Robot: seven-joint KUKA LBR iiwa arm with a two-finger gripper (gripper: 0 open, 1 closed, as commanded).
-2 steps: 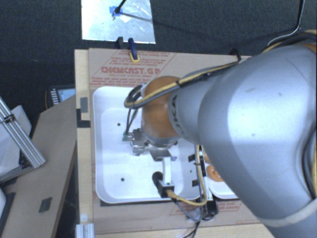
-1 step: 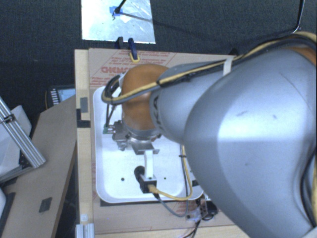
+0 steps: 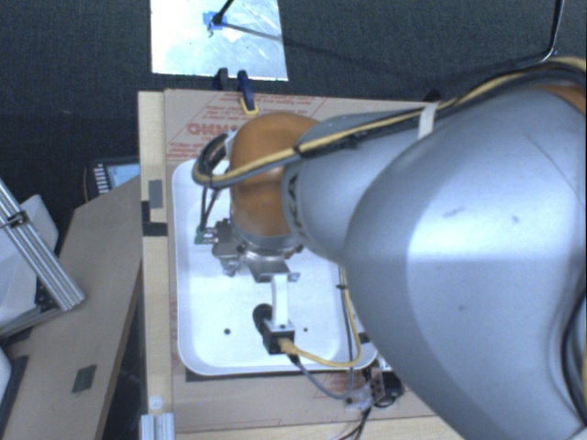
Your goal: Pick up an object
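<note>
White bin [image 3: 206, 337] sits beneath the grey arm [image 3: 440, 246]; the gripper [image 3: 260, 259] hangs over its middle, spread or closed I cannot tell.

Soft, grainy picture: bright light whitens the bin [image 3: 209, 337], and the near arm [image 3: 459, 246] blurs.
</note>
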